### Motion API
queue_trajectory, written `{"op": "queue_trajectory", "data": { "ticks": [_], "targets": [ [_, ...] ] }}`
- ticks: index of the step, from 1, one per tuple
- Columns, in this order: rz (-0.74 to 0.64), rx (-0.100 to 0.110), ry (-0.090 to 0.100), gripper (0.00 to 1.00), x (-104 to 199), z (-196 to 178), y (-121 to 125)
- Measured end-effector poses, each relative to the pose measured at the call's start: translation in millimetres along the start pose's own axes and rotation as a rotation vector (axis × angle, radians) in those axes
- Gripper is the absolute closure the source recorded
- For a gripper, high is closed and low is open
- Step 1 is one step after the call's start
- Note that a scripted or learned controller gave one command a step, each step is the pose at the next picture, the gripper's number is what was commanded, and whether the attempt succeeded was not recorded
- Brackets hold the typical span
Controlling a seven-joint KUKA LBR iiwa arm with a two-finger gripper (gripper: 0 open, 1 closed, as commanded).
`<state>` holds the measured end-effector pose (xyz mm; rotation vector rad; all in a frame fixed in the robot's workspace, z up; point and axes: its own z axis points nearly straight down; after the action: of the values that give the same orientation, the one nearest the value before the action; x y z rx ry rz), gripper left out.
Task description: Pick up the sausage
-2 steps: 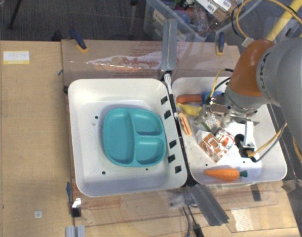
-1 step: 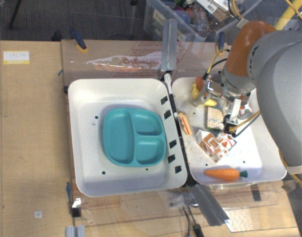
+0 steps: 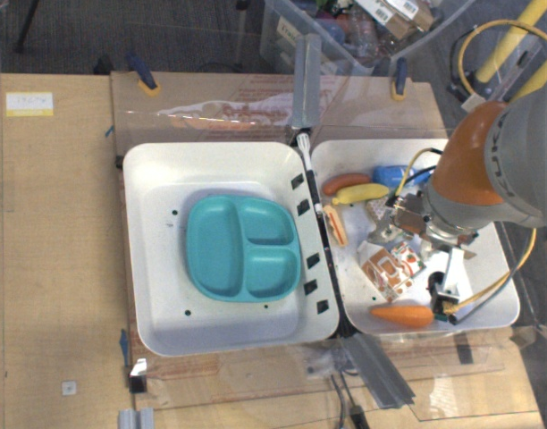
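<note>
hovering low over the right-hand shallow white bin (image 3: 501,266), the grey arm with the orange band (image 3: 470,164) has its two-finger gripper (image 3: 390,226) down among the clutter — and whether the jaws are spread or pinched i cannot tell, the wrist hides them. the target, a reddish-brown sausage (image 3: 345,183), lies near the back left corner of that bin, just beside the divider, touching or nearly touching the yellow banana (image 3: 361,195) that runs along its near side. its long axis runs roughly left to right across the view, tilted a little, the right end pointing toward the small blue object (image 3: 390,176). the risk, as i read it: the gripper sits closer to the crinkly patterned packet (image 3: 391,268) and the banana than to the sausage, so a close from here could catch the wrong item — or grab banana and sausage together, since they lie so tight. a rounded, smooth sausage may also roll out if pinched along its length rather than across it. the orange carrot (image 3: 403,315) waits at the front edge, well apart. the teal divided plate (image 3: 244,248) sits in the left bin (image 3: 148,239).
</note>
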<state>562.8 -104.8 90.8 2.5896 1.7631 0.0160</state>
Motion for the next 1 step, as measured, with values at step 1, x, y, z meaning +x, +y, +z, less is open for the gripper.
{"op": "queue_trajectory", "data": {
  "ticks": [1],
  "targets": [
    [-0.168, 0.012, -0.003, 0.0, -41.9, -15.0, 128.8]
  ]
}}
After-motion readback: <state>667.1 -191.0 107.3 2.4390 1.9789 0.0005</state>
